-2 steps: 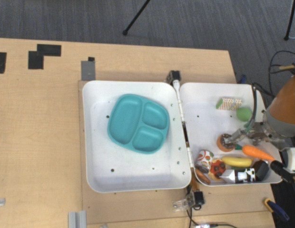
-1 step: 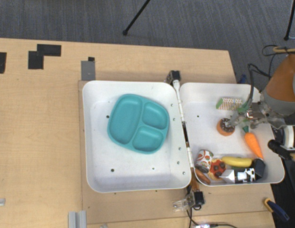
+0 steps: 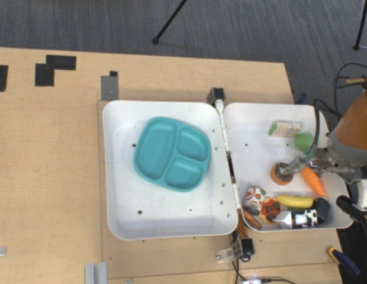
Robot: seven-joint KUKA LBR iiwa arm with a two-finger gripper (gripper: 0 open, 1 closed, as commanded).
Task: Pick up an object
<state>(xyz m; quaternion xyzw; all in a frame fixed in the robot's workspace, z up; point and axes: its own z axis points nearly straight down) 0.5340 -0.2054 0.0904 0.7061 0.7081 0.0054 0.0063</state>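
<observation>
Claw (image 3: 295, 167) down in right bin (image 3: 254, 109), right at brown disc (image 3: 281, 174), carrot (image 3: 315, 183) just beside; spread or pinched, cannot tell. Looks like the grasp step, with nothing visibly held. Next calls for a firm close on disc, then a straight lift clear of carrot and banana (image 3: 294, 202).

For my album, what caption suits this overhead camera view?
Robot gripper reaches into the right bin of toys beside a teal divided plate.

My arm (image 3: 355, 132) runs off the picture's right edge. My claw (image 3: 293, 169) is too small to read over the right bin (image 3: 254, 123). The pile (image 3: 260, 209) at that bin's near edge blurs together.
</observation>
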